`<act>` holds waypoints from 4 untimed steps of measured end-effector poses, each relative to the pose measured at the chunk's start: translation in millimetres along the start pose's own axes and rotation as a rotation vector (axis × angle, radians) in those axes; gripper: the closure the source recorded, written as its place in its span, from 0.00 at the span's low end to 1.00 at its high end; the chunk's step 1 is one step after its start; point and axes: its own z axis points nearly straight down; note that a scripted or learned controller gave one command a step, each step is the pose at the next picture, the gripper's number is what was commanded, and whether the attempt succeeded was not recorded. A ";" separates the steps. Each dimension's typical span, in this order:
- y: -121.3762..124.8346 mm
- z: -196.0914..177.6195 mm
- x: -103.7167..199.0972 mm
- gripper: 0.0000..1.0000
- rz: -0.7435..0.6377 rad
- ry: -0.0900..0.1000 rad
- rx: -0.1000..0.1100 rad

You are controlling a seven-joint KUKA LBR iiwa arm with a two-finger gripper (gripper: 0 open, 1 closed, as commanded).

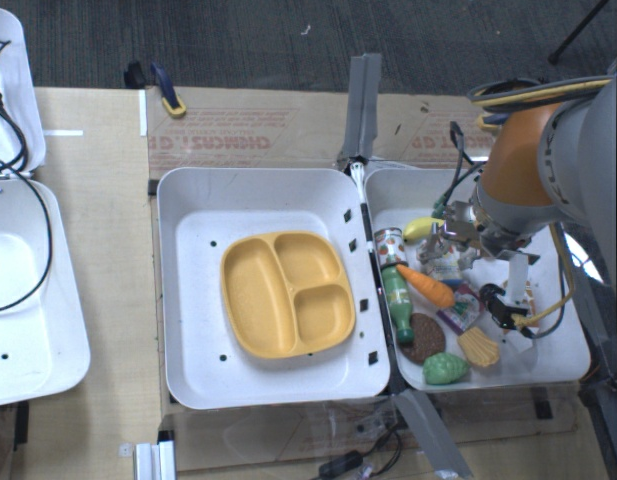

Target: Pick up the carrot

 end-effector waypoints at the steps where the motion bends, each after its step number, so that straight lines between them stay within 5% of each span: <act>1: -48.2 9.4 -8.7 1.00 -0.286 0.002 0.000; 2: -47.6 8.9 -10.6 0.00 -0.284 -0.001 -0.002; 3: -103.8 9.7 -18.9 0.00 0.069 0.003 0.001; 4: -118.9 -90.5 62.5 0.00 0.215 0.001 0.000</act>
